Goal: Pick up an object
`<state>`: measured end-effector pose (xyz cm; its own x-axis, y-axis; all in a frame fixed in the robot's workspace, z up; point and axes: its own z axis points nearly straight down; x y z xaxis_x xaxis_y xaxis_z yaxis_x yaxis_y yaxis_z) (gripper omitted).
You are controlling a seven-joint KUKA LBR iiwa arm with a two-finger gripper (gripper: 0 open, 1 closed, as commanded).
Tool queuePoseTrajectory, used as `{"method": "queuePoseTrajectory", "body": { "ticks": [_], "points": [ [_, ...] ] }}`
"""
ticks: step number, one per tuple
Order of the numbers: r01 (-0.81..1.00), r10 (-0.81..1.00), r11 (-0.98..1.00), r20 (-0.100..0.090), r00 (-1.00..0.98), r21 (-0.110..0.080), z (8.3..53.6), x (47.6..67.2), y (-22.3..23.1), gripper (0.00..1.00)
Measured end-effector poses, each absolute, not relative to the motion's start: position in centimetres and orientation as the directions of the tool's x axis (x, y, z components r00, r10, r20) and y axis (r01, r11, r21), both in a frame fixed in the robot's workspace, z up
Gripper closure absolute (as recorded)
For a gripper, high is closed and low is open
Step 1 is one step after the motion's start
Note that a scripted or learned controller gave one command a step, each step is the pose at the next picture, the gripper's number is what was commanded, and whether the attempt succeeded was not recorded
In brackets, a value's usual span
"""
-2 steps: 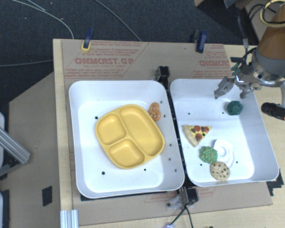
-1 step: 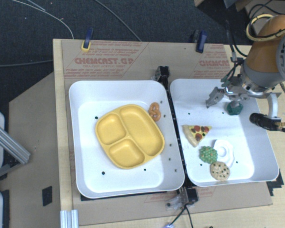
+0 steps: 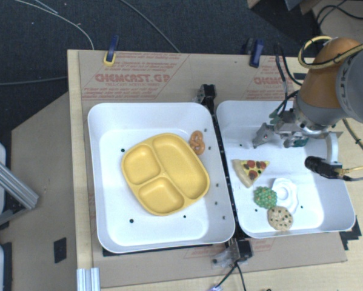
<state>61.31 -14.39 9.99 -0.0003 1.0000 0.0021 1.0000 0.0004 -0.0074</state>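
Note:
My gripper (image 3: 272, 139) hangs over the back of the right bin (image 3: 339, 220), open, with nothing between its fingers. A pizza slice (image 3: 251, 170) lies just in front of it, to the near left. Closer to the front edge sit a green broccoli piece (image 3: 265, 197), a white fried-egg shape (image 3: 286, 192) and a chocolate-chip cookie (image 3: 280, 218), all close together. None of them touches the gripper.
The left bin (image 3: 102, 162) holds a yellow divided plate (image 3: 165, 173) with a small pretzel (image 3: 197, 142) by its back right rim. A black divider (image 3: 220, 156) runs between the two bins. The arm (image 3: 323, 83) reaches in from the back right.

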Motion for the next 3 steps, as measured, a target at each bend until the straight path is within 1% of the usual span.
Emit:
{"method": "queuePoseTrajectory", "body": {
  "ticks": [1, 2, 3],
  "points": [
    [1.0, 1.0, 0.0, 0.001, 0.0, -0.004, 8.4, 61.3, -14.3, 0.0],
    [1.0, 1.0, 0.0, 0.0, 0.0, 0.0, 9.6, 61.4, -14.4, 1.0],
    [1.0, 1.0, 0.001, -0.002, -0.001, 0.005, 13.9, 61.9, -14.3, 1.0]
  ]
}}
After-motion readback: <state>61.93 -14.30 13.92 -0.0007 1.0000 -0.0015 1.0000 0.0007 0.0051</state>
